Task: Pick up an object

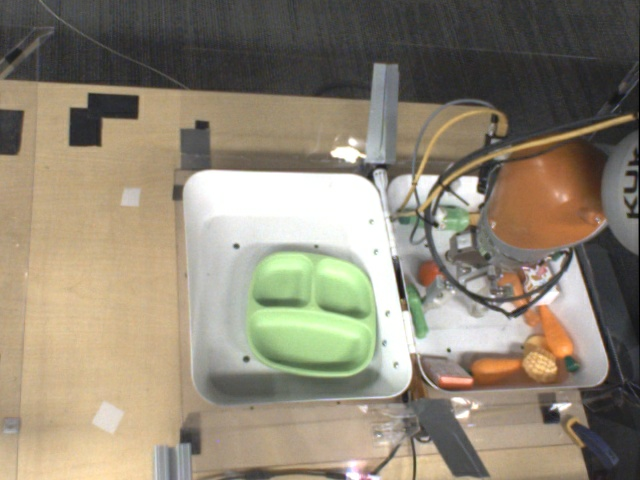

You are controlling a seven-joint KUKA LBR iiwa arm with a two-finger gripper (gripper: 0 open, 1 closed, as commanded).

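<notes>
The arm reaches in from the right, its orange band (545, 200) hanging over the right bin (590, 368). My gripper (478, 286) sits low in that bin beneath the band, half hidden by cables. Several small toy foods lie around it: an orange carrot (556, 332), a long orange piece (496, 369), a yellow waffle-textured piece (540, 365), a pink piece (455, 379), a green stick (416, 311) by the left wall and a small orange-red piece (428, 271). Nothing shows between the fingers.
The left bin (215, 218) holds a green three-compartment plate (312, 311). A grey post (384, 113) stands behind the divide between the bins. Yellow and black cables (440, 158) loop over the right bin's back. Wooden bench surface (90, 298) spreads to the left.
</notes>
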